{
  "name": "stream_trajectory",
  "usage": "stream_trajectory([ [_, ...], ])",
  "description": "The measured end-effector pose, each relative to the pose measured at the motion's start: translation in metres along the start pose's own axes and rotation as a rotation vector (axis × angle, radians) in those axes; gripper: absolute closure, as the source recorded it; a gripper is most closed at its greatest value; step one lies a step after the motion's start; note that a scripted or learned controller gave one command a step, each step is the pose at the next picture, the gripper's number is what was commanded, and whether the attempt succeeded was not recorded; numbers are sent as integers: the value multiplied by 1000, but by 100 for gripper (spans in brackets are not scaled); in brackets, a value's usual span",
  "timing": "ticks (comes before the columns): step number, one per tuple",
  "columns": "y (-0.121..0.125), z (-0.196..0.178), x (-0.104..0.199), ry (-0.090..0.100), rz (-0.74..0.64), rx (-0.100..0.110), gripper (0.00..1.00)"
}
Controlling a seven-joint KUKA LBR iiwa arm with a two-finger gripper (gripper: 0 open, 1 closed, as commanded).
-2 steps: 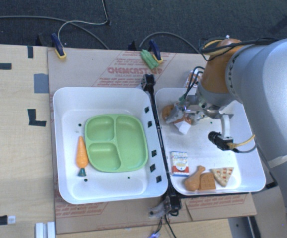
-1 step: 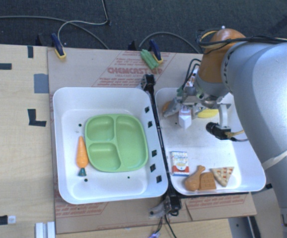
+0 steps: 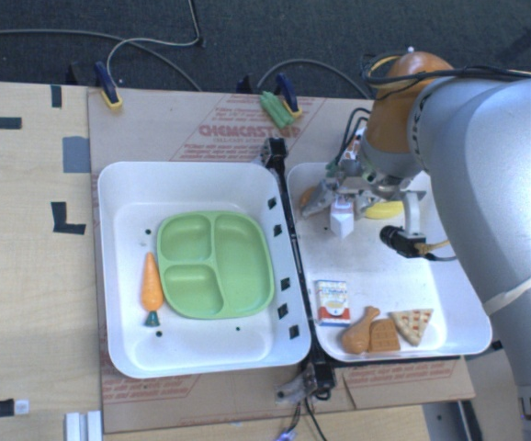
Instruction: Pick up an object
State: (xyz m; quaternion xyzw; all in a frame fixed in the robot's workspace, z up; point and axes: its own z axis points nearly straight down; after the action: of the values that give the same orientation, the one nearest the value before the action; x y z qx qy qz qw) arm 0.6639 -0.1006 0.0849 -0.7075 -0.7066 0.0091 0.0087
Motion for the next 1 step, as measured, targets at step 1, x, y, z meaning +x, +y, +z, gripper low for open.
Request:
stream_trajectory([
  [1, 4, 0, 1, -3, -3, -22, 0],
])
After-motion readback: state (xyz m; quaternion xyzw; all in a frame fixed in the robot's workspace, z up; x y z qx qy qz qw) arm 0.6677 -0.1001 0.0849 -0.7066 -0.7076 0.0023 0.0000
